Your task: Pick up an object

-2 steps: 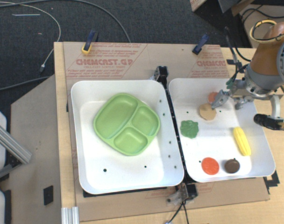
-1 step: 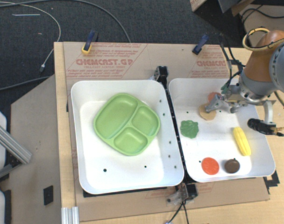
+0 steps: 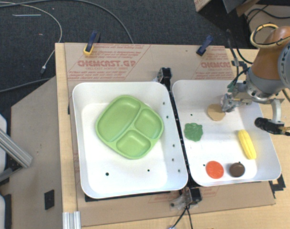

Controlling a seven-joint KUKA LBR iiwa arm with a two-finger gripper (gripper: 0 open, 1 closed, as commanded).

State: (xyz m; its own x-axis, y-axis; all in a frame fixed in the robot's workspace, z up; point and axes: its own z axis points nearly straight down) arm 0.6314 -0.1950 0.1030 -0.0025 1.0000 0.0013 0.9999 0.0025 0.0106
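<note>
Camera view: gripper [image 3: 227, 103] sits low in the right bin [image 3: 197, 92], at its upper middle, arm coming in from the right. Its tip is right beside the tan disc [image 3: 215, 112], at the disc's upper-right edge. You can't tell from this angle whether the jaws are wide or narrow, or whether they touch the disc; nothing is visibly between them, so don't count it as held.

The disc looks like the target, being closest. It lies flat on the bin floor, near the bin's left wall but clear of the other items. Flat and thin means hard to pinch, I'd guess: you want the jaws straddling it across the width, centred over it, going all the way down to the floor before closing. Right now the tip looks offset toward the disc's upper right, so shift toward lower left first.

Other options in the same bin: green lumpy piece [image 3: 193, 131] just below the disc, yellow corn [image 3: 247, 144] to the right, orange-red round item [image 3: 214, 169] and brown one [image 3: 237, 169] side by side near the front edge. The green piece or the corn probably offer more height to grab.

Left bin [image 3: 88, 175] holds a green divided plate [image 3: 129, 126]; ignore it.

Lift straight up and check for the object between the jaws before calling success.
</note>
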